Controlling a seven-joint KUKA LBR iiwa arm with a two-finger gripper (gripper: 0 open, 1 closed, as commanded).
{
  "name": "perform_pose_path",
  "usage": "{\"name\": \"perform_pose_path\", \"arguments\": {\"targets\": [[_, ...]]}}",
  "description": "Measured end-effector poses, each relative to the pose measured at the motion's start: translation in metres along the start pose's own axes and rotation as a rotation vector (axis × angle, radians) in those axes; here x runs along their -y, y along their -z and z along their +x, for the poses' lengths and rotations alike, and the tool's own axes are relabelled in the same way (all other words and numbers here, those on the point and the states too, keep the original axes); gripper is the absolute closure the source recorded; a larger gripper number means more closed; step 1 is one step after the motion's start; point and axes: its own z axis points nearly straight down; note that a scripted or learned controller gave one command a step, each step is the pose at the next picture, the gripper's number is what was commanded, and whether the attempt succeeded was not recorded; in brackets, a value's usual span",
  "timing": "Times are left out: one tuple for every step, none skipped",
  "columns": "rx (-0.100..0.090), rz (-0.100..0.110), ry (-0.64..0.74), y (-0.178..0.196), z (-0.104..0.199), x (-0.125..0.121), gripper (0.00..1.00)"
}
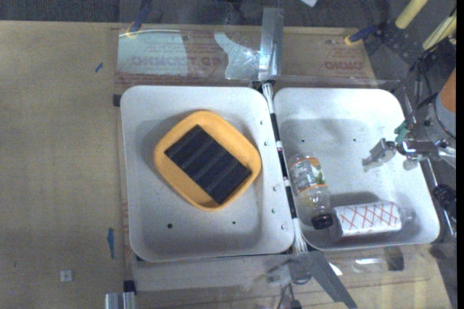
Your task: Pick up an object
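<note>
While my two-finger gripper (377, 155) hovers above the right white bin (341, 101), I cannot tell its state.
Clear plastic bottle (310, 188) and red-latticed white box (371, 217) lie below-left, against the walls, awkward targets.

Open floor above the plastic bottle (309, 188), clutter packed into the right bin's near edge.

The plastic bottle lies along the left wall of the right bin (341, 101); beyond it, toward the far rim, the white floor is bare and offers room to pass. Just right of the bottle's dark cap, a white box with red crosshatch (370, 217) lies along the near wall, closing off that strip. Further right of the bottle, the end effector (378, 155) hangs over the bin's right side. Left of the bottle, past the divider, an orange tray (206, 168) takes up the middle of the left bin (145, 228).
</note>
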Motion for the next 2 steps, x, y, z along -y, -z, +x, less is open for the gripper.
{"name": "perform_pose_path", "arguments": {"targets": [[0.007, -0.010, 0.038, -0.099, 0.047, -0.018, 0.00], [0.002, -0.004, 0.163, -0.049, 0.087, -0.016, 0.00]]}}
